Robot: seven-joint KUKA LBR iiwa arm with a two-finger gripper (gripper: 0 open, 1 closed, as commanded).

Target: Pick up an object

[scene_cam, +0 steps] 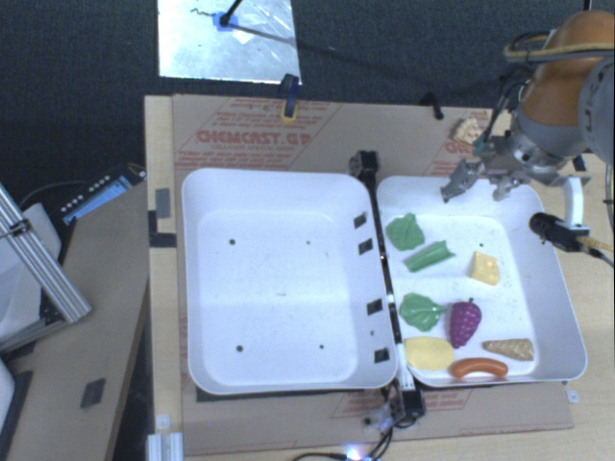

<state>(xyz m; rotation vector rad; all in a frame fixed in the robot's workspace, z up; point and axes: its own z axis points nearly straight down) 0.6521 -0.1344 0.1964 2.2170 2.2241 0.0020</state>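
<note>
**Jaws parted above the right bin's far edge, nothing picked yet**

The gripper hangs over the far rim of the right bin, its jaws spread apart with nothing between them. All the candidate objects lie in that bin — the left bin offers none.

Nearest the gripper are a green leaf piece and, just below it, a green pod-like piece. A yellow wedge sits toward the middle, well apart from its neighbours, which makes it the likeliest clean target. Further toward the near rim sit a second green leaf, a purple grape bunch, a yellow rounded piece, an orange sausage shape and a tan cone.

To do this well, I would come straight down over one isolated piece and close across its narrow side, not along its length. The green pod's long axis runs diagonally, lower-left to upper-right, so the jaws should straddle it crosswise. The sausage and cone lie roughly left to right — both sit close to the near wall, where a finger may foul the rim. The grape bunch stands roughly top-to-bottom in the view, touching or nearly touching the second leaf.
</note>
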